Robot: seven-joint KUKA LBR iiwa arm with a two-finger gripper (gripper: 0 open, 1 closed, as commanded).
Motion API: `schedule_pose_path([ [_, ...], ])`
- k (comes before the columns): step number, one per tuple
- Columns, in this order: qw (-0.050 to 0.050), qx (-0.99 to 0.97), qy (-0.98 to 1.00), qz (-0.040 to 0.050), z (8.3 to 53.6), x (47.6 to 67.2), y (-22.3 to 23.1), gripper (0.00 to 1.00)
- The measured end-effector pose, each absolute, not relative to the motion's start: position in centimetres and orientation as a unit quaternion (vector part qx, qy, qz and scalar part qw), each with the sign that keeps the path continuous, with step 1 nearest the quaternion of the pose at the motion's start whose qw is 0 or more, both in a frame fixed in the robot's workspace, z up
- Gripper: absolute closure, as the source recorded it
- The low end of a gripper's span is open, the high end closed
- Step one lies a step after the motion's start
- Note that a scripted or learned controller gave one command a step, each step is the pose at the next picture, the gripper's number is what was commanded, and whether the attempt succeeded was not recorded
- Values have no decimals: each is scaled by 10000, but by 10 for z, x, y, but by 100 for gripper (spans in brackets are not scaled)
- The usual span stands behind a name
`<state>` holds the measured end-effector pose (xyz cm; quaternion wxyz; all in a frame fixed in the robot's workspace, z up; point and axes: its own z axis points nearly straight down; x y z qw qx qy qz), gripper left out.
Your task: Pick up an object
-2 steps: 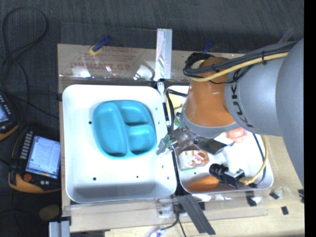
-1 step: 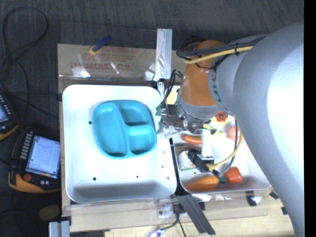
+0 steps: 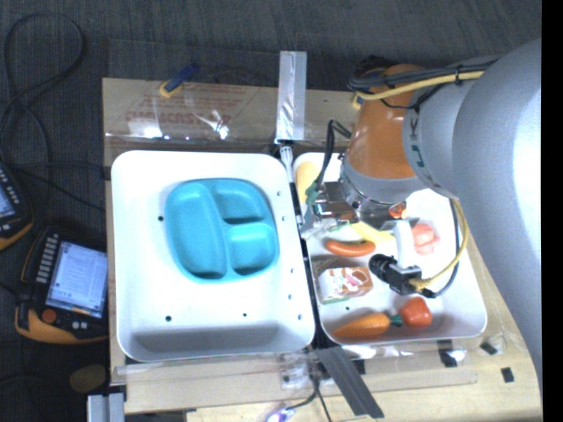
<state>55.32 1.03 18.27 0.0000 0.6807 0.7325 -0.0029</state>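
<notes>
The arm reaches down into the right bin (image 3: 471, 319), its orange band and grey wrist covering the bin's upper half. My gripper (image 3: 339, 214) sits low over the toys near the bin's left wall, by a yellow piece (image 3: 304, 181). Just below it lie a hot dog (image 3: 350, 247), a white packet with a printed picture (image 3: 345, 281), a carrot (image 3: 361, 325) and a red-orange pepper (image 3: 416, 312). A pink and white item (image 3: 422, 238) lies to the right.
The left bin (image 3: 141, 315) holds a blue divided tray (image 3: 222, 227). A black cable connector (image 3: 398, 273) hangs over the right bin. A handheld pendant (image 3: 62, 284) rests left of the bench. Clear plastic sheeting (image 3: 193, 112) lies behind the bins.
</notes>
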Motion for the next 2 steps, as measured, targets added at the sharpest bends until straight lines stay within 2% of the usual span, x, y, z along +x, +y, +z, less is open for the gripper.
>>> schedule_pose_path([
  [1,-10,7980,6026,-27,183,495,-11,100],
  [2,-8,8062,5916,-22,198,483,-35,100],
])
